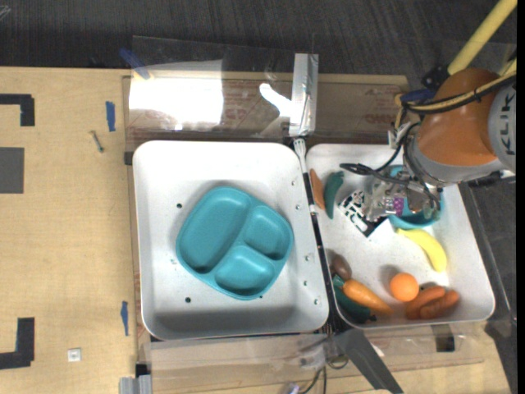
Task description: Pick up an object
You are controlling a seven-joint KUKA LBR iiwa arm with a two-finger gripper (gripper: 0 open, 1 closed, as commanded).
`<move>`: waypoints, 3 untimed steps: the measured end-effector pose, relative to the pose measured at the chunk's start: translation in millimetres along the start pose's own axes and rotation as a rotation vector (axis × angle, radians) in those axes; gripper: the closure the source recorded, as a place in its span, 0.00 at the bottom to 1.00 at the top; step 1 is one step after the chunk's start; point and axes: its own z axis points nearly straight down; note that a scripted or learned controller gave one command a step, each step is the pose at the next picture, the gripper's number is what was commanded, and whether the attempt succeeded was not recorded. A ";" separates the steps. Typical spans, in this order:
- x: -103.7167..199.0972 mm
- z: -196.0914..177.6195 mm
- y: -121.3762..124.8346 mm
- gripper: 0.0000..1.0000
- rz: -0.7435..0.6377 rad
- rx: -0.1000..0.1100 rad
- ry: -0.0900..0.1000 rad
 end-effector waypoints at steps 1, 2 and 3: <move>18.5 2.0 -2.2 1.00 -0.086 -0.002 0.034; 53.6 -3.5 -18.7 1.00 -0.359 -0.001 -0.010; 58.1 1.3 -20.2 0.00 -0.358 -0.002 0.004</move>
